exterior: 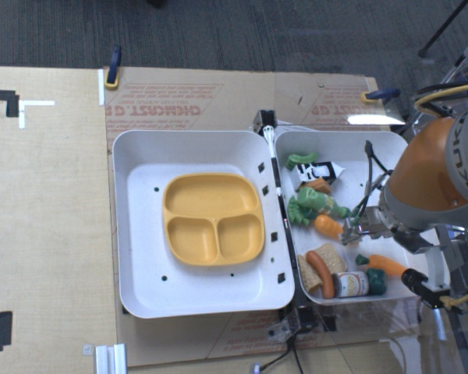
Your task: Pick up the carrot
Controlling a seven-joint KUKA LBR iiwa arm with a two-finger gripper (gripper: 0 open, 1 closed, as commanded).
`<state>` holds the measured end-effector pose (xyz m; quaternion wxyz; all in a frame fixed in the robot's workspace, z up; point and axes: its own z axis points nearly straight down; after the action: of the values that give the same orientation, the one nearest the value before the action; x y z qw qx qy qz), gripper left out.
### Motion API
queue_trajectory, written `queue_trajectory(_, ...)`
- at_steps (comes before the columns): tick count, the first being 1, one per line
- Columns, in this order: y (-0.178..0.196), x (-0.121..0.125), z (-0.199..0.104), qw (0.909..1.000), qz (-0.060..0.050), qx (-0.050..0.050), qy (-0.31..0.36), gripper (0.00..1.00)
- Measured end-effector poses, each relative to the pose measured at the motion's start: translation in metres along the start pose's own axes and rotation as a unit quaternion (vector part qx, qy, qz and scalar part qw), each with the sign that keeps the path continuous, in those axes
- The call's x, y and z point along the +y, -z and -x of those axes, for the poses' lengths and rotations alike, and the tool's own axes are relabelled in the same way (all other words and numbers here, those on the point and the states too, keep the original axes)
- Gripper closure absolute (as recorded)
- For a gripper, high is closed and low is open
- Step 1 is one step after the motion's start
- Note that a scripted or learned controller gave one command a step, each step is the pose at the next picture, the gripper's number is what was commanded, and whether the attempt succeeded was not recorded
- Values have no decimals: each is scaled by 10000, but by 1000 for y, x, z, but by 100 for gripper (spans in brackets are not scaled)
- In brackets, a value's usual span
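Here, carrot (384, 265) in right bin (390, 140), gripper (351, 231) near it

- Two bins sit side by side on the worktop (47, 209): the left bin (132, 232) and the right bin (296, 142), their inner walls touching.
- A divided plate (214, 218) lies in the middle of the left bin.
- In the right bin, a leafy toy vegetable (313, 204) lies near the centre, with a carrot (327, 225) just beside it toward the near side.
- A sausage (320, 271) lies on a bread slice (327, 265) nearer the front wall.
- A bottle (355, 284) lies on its side just right of the sausage.
- A second carrot (385, 264) lies behind the bottle.
- The gripper (351, 234) sits just right of the first carrot.
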<state>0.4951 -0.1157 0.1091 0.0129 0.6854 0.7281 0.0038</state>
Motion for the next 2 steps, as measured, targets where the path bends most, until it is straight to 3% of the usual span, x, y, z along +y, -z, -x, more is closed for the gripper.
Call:
queue_trajectory(1,-14,-13,-18,9998,-68,36,-179,100)
queue_trajectory(2,-14,-13,-17,9998,-66,33,-191,0)
